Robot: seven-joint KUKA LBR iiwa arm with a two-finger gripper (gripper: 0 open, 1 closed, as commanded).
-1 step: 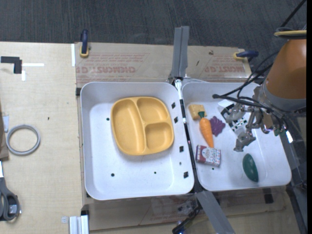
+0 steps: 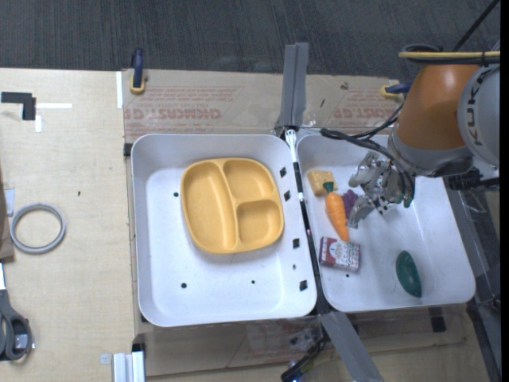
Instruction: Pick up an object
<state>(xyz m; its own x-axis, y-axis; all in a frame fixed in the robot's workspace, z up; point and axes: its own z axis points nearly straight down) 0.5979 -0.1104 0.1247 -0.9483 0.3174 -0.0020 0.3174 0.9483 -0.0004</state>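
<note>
- The arm [image 2: 445, 110] is reaching in from the right over the right bin [image 2: 445, 289], its pincer [image 2: 367, 205] hanging just beside the carrot [image 2: 337, 216] — whether it is spread or pressed together, I cannot tell.
- The carrot is lying near the bin's left wall, between a yellow block [image 2: 320, 182] and a small red box [image 2: 339, 255].
- A dark green piece [image 2: 409, 273] is resting apart, lower right.
- A yellow divided plate [image 2: 232, 204] is sitting in the left bin [image 2: 159, 277] on the table [image 2: 71, 293].

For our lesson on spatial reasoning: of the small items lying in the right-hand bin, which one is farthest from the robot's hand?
The dark green item, alone near the bin's front right corner. The carrot, yellow piece and red-and-white packet lie left of the hand.
</note>
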